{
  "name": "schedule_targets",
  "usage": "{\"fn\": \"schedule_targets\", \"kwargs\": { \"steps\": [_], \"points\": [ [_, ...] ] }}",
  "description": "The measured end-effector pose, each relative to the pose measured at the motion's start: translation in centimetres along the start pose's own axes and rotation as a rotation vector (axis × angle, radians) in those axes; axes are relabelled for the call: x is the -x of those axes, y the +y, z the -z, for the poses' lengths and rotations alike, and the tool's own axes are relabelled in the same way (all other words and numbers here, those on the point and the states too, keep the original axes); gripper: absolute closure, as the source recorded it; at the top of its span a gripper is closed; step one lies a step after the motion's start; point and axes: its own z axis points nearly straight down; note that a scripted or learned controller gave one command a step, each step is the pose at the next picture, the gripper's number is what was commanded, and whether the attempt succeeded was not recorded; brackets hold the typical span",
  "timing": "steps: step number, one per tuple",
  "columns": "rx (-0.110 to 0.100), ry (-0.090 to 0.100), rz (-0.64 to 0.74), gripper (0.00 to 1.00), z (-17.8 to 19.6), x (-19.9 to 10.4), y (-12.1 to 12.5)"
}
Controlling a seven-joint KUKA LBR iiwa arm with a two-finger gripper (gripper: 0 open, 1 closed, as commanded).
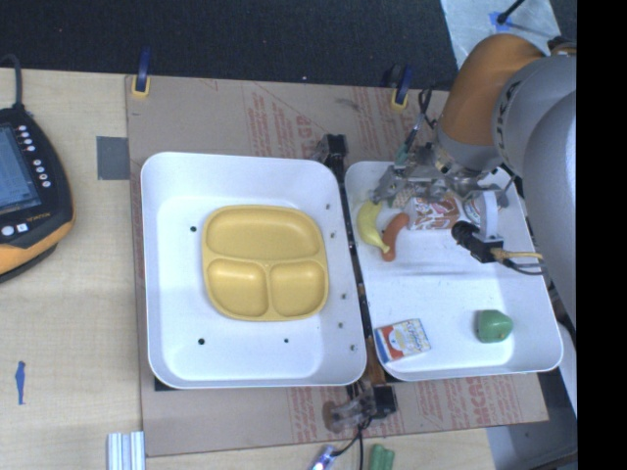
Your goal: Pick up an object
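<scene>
The end effector (428,186) is down in the right bin (529,360), over the banana (369,225) and sausage (393,235), the reach-in step, grip unreadable; next comes a clean close and lift.

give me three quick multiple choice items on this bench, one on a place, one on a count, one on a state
1. Where does the yellow plastic divided plate lie?
A. in the left white bin
B. in the right white bin
C. on the bare bench

2. How many compartments does that plate have?
A. two
B. three
C. five

3. How does the small green rounded object lie?
A. stacked on the banana
B. alone near the right bin's front corner
C. on the plate

Key: 1 A, the plate sits mid left bin. 2 B, one wide compartment above two smaller ones. 3 B, it touches nothing but the bin floor, apart from the yellow banana.
</scene>
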Motion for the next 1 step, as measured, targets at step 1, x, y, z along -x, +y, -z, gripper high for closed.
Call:
{"fn": "schedule_targets", "kwargs": {
  "steps": [1],
  "points": [
    [0.003,-0.005,0.002,1.0,1.3,0.28,0.17]
  ]
}}
